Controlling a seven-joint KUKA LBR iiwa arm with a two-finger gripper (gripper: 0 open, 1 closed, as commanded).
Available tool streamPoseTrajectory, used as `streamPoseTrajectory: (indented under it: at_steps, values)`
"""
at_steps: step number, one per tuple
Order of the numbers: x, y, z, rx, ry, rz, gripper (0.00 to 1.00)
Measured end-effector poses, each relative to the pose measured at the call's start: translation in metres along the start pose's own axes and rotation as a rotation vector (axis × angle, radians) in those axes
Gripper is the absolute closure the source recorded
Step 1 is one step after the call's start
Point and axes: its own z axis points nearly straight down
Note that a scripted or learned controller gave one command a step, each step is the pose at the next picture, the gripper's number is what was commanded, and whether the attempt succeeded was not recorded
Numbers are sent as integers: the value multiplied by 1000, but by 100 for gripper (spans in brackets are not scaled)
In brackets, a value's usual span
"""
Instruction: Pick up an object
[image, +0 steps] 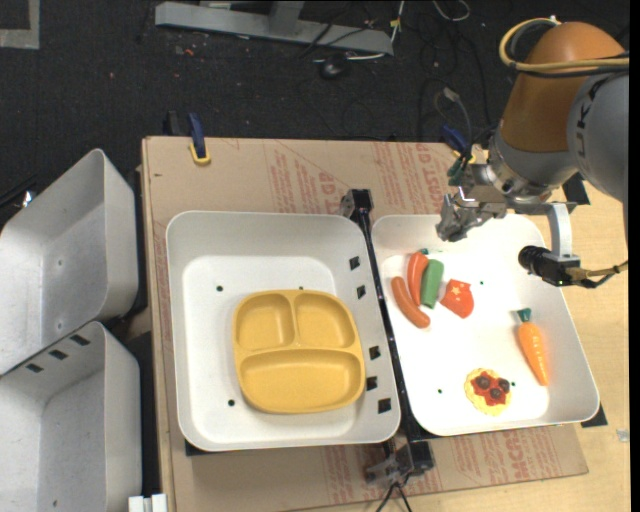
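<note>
We note the brown cardboard-topped table (260, 170) carrying two shallow white plastic bins. Left bin (190, 300) holds a yellow three-compartment plastic tray (298, 352). Right bin (570, 330) holds an orange toy carrot (534, 348), red sausage (410, 303), orange-and-green vegetable pieces (425, 279), red pepper chunk (457, 298), small pizza round (488, 390). Gripper (452, 228) hovers over the far rim; whether the jaws are released or clenched we cannot tell.

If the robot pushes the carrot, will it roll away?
Probably a little. The carrot looks round and tapered, so it would likely roll in a curve, not straight. It looks like stiff toy plastic, so it probably won't bend. The bin wall nearby should stop it.
</note>
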Motion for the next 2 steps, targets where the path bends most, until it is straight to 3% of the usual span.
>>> streamPoseTrajectory:
  at_steps: [2]
  values:
    - [111, -3, 8, -1, -1, 2, 100]
